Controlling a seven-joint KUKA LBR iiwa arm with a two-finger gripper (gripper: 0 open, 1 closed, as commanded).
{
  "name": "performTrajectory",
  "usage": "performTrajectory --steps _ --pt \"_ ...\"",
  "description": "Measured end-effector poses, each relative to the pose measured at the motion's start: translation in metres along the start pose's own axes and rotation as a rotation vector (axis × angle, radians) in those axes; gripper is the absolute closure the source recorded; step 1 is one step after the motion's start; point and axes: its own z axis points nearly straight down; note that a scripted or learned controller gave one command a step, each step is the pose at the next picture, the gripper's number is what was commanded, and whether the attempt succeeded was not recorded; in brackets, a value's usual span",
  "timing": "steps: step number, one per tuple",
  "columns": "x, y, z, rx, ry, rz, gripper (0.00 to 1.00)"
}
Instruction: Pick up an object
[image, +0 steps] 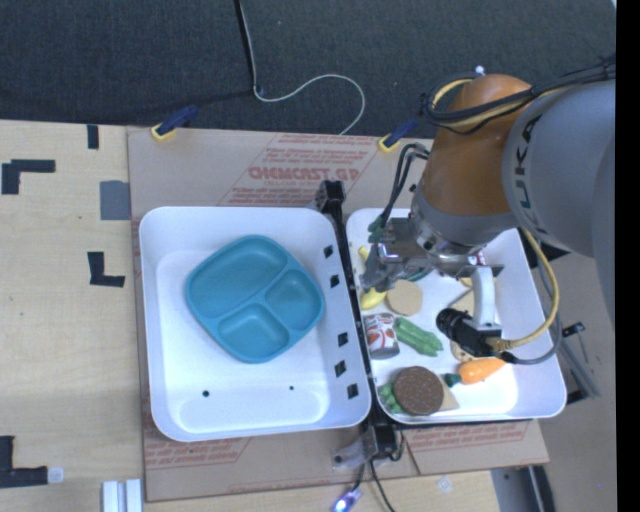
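Claw (385, 268) low over right bin (530, 290), just above round beige piece (405, 300); grip state cannot be told; blue 3-compartment plate (255, 297) in left bin (165, 300).

The wrist hides the hand (385, 268) fingertips.

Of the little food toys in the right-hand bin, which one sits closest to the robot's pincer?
The pale round cracker: it lies just below the pincer. The green pickle, the brown burger patty and the orange carrot all lie farther toward the bin's near edge.
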Motion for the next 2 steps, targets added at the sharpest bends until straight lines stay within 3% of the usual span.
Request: performTrajectory --steps 1,2 --pt "-0.031 -0.039 -0.102 -0.010 -0.002 0.004 1.00" --pt "0.022 -0.048 -0.045 0.005 -0.001 -0.003 1.00"
